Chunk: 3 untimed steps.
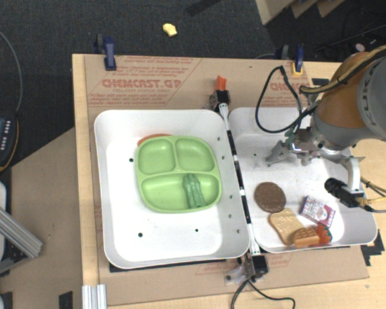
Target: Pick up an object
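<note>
The right bin [254, 126] holds a round brown cookie [269, 197], a slice of toast [284, 223], an orange-brown piece [305, 237], a small red piece [325, 234] and a pink-and-white packet [317, 210], all clustered in its near half. My gripper [289, 152] hangs over the far middle of this bin, below the grey and orange wrist [341, 108]. It is apart from the food, with the cookie a little nearer the camera and to its left. Nothing shows in it.
In the left bin [109, 172] lies a green divided plate [156, 158] with a green bean-like piece [193, 190] in its near compartment. A red edge [153, 136] peeks out behind the plate. Black cables [270, 98] loop above the right bin, and a black part [340, 192] hangs by the packet.
</note>
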### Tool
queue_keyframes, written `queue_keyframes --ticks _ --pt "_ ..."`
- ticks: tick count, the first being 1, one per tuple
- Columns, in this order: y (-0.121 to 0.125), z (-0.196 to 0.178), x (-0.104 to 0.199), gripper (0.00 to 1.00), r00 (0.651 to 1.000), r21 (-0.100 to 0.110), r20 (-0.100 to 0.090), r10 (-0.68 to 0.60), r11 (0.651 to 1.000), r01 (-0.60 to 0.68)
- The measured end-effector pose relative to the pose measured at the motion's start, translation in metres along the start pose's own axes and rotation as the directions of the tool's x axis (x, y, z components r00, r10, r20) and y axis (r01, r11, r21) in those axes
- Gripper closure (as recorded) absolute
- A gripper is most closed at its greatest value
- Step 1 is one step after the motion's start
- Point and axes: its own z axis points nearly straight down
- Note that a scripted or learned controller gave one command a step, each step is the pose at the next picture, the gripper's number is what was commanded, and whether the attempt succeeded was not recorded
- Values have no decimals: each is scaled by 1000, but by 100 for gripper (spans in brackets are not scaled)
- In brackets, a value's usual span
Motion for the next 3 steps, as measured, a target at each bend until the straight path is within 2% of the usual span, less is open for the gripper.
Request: queue_keyframes --ticks 1,2,3 --pt "-52 19 38 0 1000 13 -7 0 1000 0" --pt "-85 18 22 0 1000 11 -5 3 1000 -3" --pt "-82 7 23 100 1000 3 -3 2 1000 -2"
